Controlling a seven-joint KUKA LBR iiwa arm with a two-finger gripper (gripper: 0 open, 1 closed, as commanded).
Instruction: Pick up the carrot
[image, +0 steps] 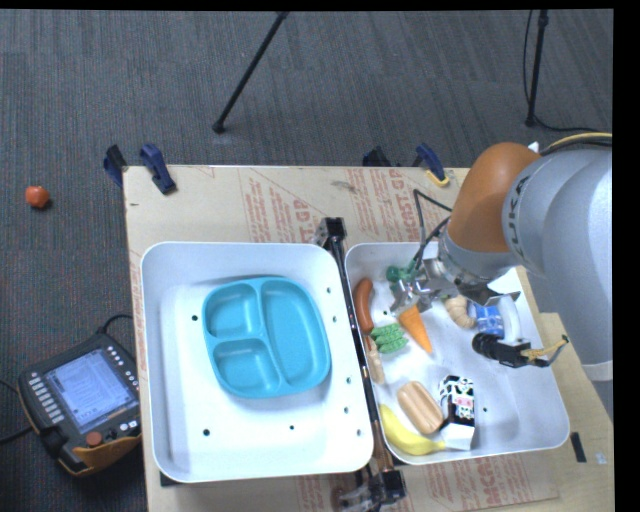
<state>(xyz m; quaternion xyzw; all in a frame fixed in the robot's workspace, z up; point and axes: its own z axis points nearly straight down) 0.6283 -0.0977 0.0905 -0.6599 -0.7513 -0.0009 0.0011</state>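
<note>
The carrot (418, 330) is orange and tapered. It lies in the right bin (530, 415) near its middle, with its thick end pointing up-left and its tip down-right. My gripper (416, 292) hangs right over the thick end, at or just above it. The grey arm with the orange band comes in from the right and hides the bin's far right corner. A small green piece (400, 272) shows just left of the gripper.
Beside the carrot lie a red-brown sausage (363, 300) and a green ridged item (388, 338). A bun (420, 407), banana (408, 440) and cow-patterned carton (458, 402) sit nearer the front. A blue-white item (490, 318) lies right. The left bin (165, 400) holds a blue divided plate (267, 335).
</note>
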